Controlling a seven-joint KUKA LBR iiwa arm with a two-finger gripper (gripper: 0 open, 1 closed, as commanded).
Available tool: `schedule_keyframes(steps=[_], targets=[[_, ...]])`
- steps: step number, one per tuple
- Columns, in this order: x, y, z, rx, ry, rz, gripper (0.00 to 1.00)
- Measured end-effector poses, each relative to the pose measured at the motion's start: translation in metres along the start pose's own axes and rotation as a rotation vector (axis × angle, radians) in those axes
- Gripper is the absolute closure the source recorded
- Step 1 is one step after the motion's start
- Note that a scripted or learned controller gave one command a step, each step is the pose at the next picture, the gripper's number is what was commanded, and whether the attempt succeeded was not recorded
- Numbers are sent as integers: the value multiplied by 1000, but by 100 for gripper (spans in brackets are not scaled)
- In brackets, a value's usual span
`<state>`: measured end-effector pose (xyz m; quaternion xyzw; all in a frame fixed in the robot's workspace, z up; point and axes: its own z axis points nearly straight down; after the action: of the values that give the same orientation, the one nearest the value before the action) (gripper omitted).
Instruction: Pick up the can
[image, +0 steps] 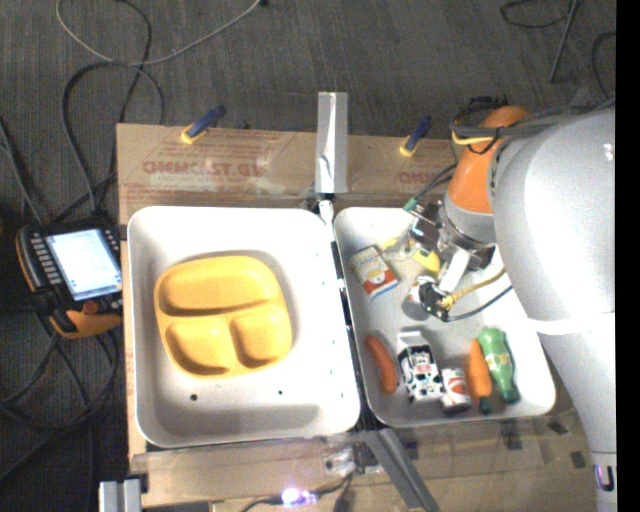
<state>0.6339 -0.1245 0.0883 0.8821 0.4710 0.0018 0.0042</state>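
The can (456, 390), small, red and white, lies at the front of the right bin (530, 405), between a black-and-white carton (418, 368) and a carrot (480, 374). My gripper (424, 242) hangs over the back of the right bin, well behind the can and apart from it. A red, white and yellow box (372, 271) lies just left of the gripper. Nothing shows as held.
A sausage (380, 362) lies at the right bin's left side. A green bottle (497, 362) rests beside the carrot on the right. The left bin (145, 400) holds a yellow divided tray (225, 313). A tablet (78, 262) sits off the bench to the left.
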Motion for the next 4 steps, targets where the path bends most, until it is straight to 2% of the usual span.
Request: schedule_keyframes(steps=[1,2,3,4], targets=[[-1,0,-8,2,-6,-2,100],[-30,-5,-101,14,-5,-17,100],[-30,-5,-101,14,-6,-17,0],[-20,-28,-114,16,-4,73,0]])
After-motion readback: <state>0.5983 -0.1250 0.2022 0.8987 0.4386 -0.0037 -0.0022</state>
